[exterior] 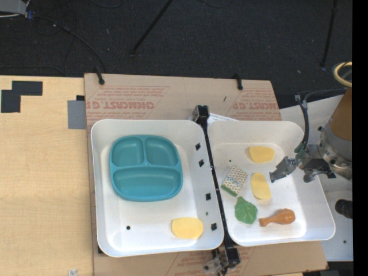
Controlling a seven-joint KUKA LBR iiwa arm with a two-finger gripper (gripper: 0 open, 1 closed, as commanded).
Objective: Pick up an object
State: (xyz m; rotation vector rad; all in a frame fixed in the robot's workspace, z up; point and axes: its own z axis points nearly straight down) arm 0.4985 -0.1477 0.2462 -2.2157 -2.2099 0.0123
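The right bin (313,211) holds a yellow piece (261,154) near its back, a green-and-white patterned packet (234,180), a second yellow piece (260,187), a green leafy item (246,210) and a brown drumstick (278,217). My gripper (296,172) hangs over the right side of this bin, just right of the second yellow piece and above the drumstick. It is open, its two dark fingers spread apart with nothing between them.
The left bin (103,223) carries a teal divided plate (145,168) and a yellow piece (187,227) near its front. A black divider rail (210,177) runs between the bins. The arm's body stands at the right edge.
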